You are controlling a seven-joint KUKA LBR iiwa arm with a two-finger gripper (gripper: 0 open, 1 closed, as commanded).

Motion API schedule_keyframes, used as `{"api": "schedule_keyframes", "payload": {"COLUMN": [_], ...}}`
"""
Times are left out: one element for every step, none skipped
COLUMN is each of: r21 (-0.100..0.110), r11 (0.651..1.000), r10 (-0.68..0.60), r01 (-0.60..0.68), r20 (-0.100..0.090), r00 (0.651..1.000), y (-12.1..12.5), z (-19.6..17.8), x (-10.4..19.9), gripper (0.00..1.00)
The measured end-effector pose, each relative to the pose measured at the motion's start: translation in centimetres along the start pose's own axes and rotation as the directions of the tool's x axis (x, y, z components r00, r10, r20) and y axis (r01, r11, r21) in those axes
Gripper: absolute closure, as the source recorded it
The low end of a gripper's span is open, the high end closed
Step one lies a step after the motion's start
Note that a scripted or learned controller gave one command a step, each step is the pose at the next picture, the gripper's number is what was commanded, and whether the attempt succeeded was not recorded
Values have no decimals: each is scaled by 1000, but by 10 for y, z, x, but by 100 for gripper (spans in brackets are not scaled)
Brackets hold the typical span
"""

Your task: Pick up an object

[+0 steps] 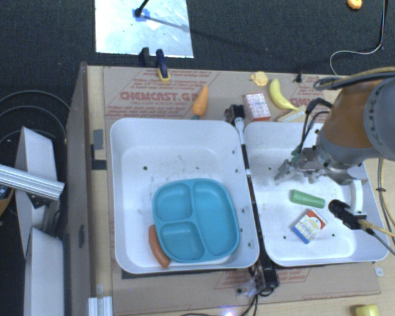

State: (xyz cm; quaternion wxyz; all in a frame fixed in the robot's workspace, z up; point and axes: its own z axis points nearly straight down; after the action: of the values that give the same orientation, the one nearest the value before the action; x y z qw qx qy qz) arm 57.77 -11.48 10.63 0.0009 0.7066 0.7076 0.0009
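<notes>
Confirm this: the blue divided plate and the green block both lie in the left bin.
Wrong on one count. The camera view shows the blue divided plate in the left bin, but the green block lies in the right bin.

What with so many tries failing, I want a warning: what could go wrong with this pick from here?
1. The gripper sits above bare floor of the right bin, beside the green block rather than over it; a grasp there would likely catch nothing.
2. The small box lies close to the green block, so reaching for either may push the other away.
</notes>
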Motion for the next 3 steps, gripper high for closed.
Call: {"api": "schedule_keyframes", "payload": {"r21": [-8,-3,9], "r11": [1000,1000,1000], "r10": [-3,3,-5], "r01": [3,-3,5], "r20": [4,2,-4], "r00": [1000,1000,1000], "y": [81,20,-33], "z": [21,-44,4], "x": [-50,-60,10], "gripper": [0,0,0]}}
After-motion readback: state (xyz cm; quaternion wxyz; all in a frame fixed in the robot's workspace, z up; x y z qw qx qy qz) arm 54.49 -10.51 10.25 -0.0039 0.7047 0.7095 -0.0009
